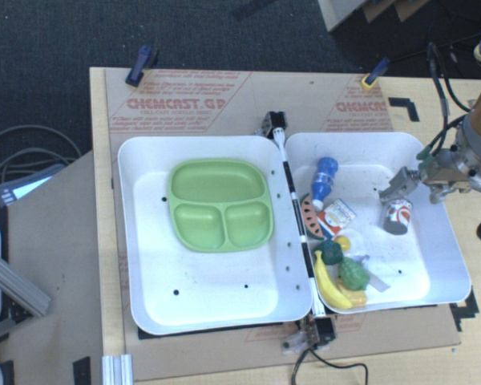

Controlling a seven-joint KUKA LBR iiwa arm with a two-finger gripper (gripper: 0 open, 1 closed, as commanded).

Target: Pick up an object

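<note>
So the can (398,216), red and white, sits upright-ish in the right bin (441,251), out toward its right side, well apart from the other stuff. The gripper (404,184) hangs just above it, and I honestly can't tell if the jaws are open or closed around it. Over by the bin's left wall there's a blue bottle (324,178), a small packet (337,215), a banana (333,289) and broccoli (353,274). The left bin (144,295) has a green divided plate (220,204).

dark carpet floor (104,14), coiled cables (24,155), cardboard-topped bench (240,95)
</note>
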